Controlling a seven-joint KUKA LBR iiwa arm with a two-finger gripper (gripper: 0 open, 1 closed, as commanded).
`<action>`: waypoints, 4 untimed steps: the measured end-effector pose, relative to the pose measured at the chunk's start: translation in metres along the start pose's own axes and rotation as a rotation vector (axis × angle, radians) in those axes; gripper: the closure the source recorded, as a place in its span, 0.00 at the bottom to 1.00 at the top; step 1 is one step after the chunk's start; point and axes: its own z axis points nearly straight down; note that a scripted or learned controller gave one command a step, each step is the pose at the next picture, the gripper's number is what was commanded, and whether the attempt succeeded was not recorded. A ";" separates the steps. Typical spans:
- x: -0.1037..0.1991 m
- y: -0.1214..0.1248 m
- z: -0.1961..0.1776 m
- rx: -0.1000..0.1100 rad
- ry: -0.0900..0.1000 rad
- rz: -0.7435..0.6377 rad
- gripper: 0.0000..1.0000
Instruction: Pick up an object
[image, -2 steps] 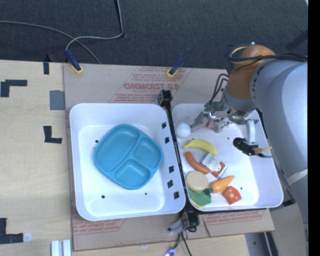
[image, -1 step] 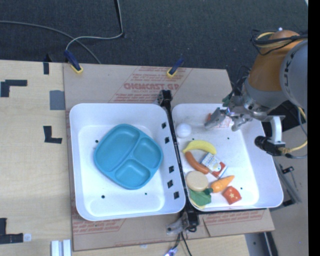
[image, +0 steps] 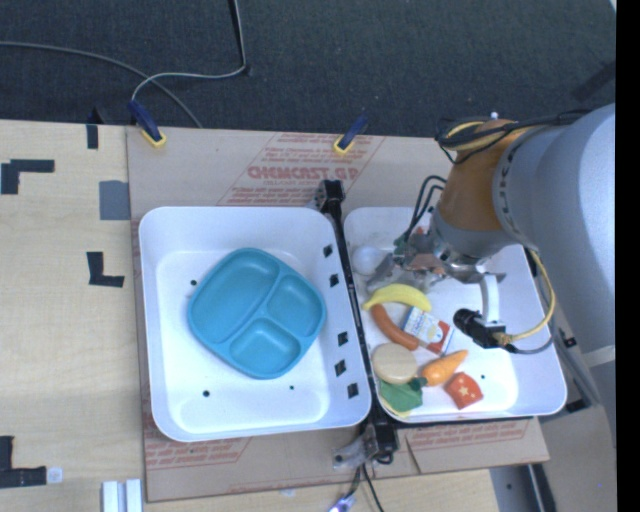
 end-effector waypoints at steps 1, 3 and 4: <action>0.000 0.000 -0.010 0.000 0.000 0.000 1.00; -0.003 -0.044 0.006 -0.008 -0.002 0.001 0.00; -0.003 -0.043 -0.003 -0.009 -0.003 0.000 1.00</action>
